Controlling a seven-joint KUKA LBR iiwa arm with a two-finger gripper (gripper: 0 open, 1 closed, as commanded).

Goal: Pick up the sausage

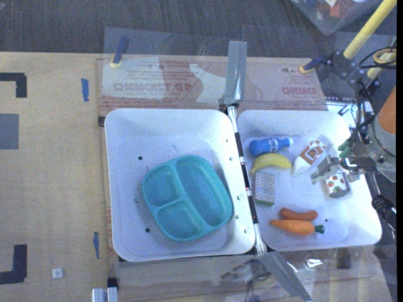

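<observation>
The sausage (298, 214), short and reddish-brown, lies near the front of the right bin (361, 230), just behind an orange carrot (293, 227) and touching it or nearly so. My gripper (329, 168) hangs over the right side of that bin, between two small cartons. It is behind and to the right of the sausage, well apart from it. Nothing of the sausage is covered.
The right bin also holds a blue bottle (269, 145), a banana (271, 163), a grey patterned block (265, 188) and two small cartons (313, 151) (338, 185). A blue divided plate (187, 197) lies in the left bin (119, 131).
</observation>
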